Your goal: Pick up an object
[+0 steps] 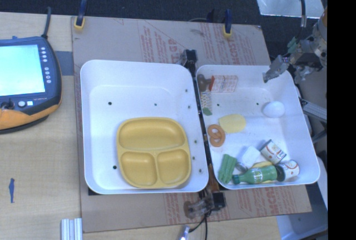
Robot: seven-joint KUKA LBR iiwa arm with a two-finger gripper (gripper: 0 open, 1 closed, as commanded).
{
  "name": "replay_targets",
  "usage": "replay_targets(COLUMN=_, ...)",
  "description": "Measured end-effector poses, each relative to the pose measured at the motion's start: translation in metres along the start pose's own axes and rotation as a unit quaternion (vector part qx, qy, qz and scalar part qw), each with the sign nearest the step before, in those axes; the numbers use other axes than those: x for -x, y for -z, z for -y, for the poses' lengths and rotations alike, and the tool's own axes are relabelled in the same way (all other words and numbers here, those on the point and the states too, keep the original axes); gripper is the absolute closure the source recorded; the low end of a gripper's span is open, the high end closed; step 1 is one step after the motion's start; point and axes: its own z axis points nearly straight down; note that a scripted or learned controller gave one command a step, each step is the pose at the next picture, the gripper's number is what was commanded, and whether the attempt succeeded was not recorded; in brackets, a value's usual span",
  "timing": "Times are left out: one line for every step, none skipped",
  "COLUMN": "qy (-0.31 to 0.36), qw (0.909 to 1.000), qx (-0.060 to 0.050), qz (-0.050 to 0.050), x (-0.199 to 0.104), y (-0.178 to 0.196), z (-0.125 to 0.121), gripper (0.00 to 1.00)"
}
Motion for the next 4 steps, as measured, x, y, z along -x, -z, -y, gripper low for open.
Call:
replay_targets(qy=0.0, qw=1.0, qx=-0.002, qz=0.0, x=-0.043, y=-0.152, z=-0.049, gripper=0.0)
replay_targets(qy=0.0, qw=1.0, qx=-0.001, qz=0.0, x=-0.001, y=-0.17, z=0.033, gripper=0.0)
replay_targets(qy=-0.001, qw=1.0, qx=0.001, qz=-0.001, x=-0.029, y=-0.179, z=-0.05, gripper=0.0)
replay_targets(qy=0.0, qw=1.0, qx=-0.001, qz=0.0, x=-0.053, y=-0.181, z=0.01, gripper=0.0)
